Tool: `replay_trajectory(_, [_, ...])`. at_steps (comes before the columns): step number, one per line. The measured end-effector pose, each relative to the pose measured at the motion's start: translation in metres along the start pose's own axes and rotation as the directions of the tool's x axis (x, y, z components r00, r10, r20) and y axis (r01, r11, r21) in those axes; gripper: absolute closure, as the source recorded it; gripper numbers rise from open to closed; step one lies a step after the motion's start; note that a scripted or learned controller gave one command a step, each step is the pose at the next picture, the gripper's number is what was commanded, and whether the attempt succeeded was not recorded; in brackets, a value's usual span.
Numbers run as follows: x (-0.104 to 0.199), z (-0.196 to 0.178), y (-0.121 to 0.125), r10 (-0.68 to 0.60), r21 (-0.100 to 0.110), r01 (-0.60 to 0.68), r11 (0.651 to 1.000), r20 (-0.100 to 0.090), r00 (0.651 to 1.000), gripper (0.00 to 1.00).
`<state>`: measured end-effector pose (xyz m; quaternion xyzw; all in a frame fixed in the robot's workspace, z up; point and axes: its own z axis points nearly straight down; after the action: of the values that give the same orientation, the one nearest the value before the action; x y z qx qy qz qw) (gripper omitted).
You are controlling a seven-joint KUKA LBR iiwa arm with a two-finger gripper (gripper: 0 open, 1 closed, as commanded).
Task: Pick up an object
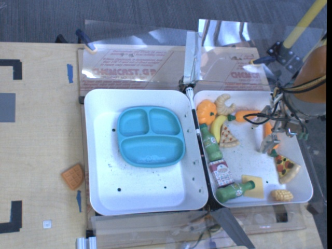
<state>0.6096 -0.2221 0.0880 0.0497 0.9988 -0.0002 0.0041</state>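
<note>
In the right bin [303, 165], jaws [270, 145] hover above pizza slice [286, 166].

Your toy foods in the right bin [306, 188]: pizza slice [286, 167] flat near the right wall, corn [281, 194] at the near corner.

Looked like a robotics lab: plywood tabletop [36, 134] marked with black tape squares [11, 69] and blue tape strips [70, 73]. Carried two white bins [98, 191], toy food [206, 111], clear acrylic shields [129, 61], over grey carpet [155, 4].
</note>
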Motion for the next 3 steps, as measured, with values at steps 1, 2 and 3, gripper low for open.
replay_trajectory(1, [-0.005, -0.015, 0.001, -0.002, 0.003, 0.002, 1.000, 0.015, 1.000, 1.00])
replay_trajectory(2, [-0.004, -0.014, 0.001, -0.002, 0.002, 0.002, 1.000, 0.013, 1.000, 0.00])
replay_trajectory(3, [-0.011, 0.000, 0.000, -0.003, 0.001, 0.003, 1.000, 0.003, 1.000, 0.00])
